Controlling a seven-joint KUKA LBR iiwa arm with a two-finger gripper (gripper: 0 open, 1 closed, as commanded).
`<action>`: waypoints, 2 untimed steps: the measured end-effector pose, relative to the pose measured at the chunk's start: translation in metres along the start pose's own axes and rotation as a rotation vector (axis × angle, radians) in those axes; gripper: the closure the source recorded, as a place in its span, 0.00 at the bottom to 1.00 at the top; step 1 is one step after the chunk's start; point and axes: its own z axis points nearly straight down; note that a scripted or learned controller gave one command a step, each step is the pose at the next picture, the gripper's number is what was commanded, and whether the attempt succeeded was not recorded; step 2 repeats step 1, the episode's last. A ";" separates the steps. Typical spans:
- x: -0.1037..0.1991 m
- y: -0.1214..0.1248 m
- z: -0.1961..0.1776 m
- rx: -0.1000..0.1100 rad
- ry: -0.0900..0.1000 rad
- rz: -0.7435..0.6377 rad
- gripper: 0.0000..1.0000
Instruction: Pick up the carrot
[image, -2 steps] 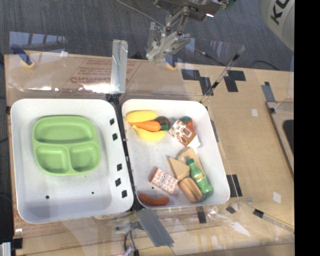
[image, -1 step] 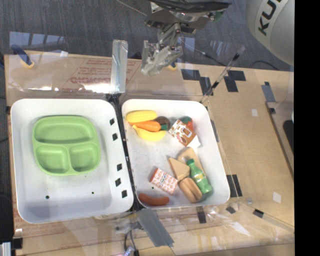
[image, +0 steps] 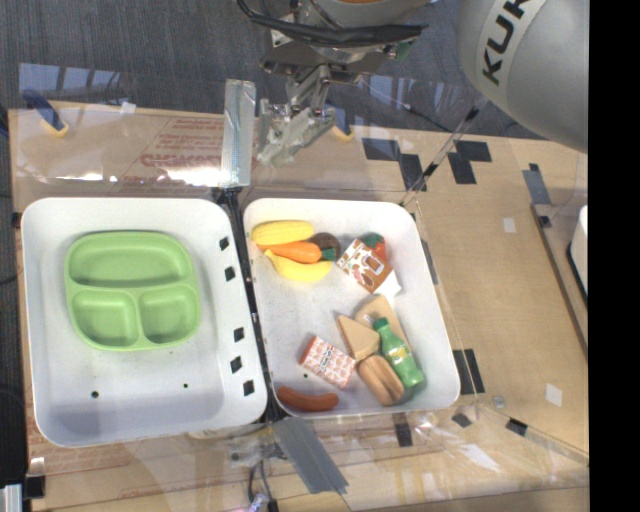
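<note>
The carrot (image: 296, 252) is orange with a dark green top at its right end. It lies in the back left part of the right bin (image: 425, 300), wedged between two yellow banana-like pieces (image: 283, 233). My gripper (image: 292, 138) hangs high above the bench behind that bin's back rim, well away from the carrot. It is open with nothing between its fingers.
The right bin also holds a red-and-white carton (image: 362, 263), a green bottle (image: 398, 352), a hot dog bun (image: 378, 379), a tan wedge (image: 356, 336), a patterned packet (image: 327, 361) and a sausage (image: 308, 400). A green divided plate (image: 132, 289) sits in the left bin (image: 60, 400).
</note>
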 end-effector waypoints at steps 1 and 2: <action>-0.025 0.002 0.004 0.001 0.002 0.157 1.00; -0.025 0.002 0.004 0.001 0.002 0.157 1.00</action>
